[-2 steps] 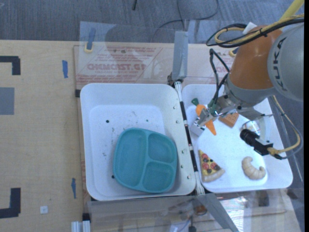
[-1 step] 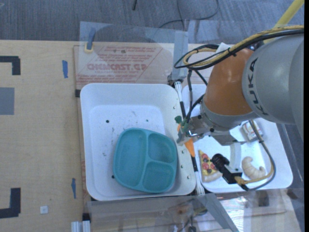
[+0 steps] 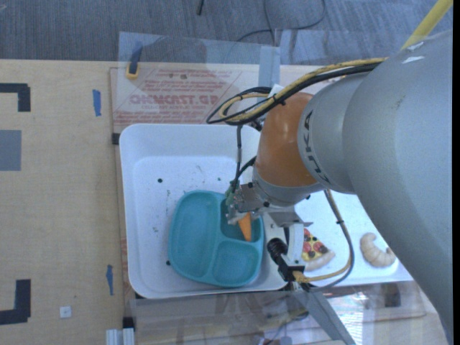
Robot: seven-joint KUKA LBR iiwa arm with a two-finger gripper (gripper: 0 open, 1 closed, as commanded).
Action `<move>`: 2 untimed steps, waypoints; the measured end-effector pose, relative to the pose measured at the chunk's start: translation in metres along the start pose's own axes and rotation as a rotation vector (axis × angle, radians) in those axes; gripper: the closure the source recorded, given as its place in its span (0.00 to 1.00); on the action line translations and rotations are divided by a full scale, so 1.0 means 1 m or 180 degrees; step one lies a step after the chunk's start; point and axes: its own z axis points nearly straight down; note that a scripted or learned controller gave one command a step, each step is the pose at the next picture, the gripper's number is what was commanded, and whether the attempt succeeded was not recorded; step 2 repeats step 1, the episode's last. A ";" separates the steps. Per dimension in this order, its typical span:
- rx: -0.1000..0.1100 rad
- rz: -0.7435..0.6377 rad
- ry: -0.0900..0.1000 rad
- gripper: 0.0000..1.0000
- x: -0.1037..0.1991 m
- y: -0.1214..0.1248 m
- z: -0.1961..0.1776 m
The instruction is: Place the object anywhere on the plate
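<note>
A teal divided plate [image 3: 205, 244] lies in the left bin [image 3: 144, 164], toward its front. An orange, carrot-like object [image 3: 246, 228] sits at the plate's right edge, over the upper right compartment. My gripper [image 3: 238, 208] hangs directly above that orange piece, coming down from the grey arm with the orange band [image 3: 284, 149]. The orange piece's top end meets the gripper's tip, but the wrist hides the contact.
A toy pizza slice [image 3: 314, 249] and a pale croissant [image 3: 376, 250] lie in the right bin [image 3: 359, 210]. The arm's bulk covers much of the right bin and the wall between the bins. Bare white floor of the left bin stretches behind and left of the plate.
</note>
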 end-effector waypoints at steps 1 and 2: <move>0.0006 -0.0004 0.0016 0.00 0.002 0.000 -0.001; 0.0006 -0.0004 0.0016 0.00 0.002 0.000 -0.001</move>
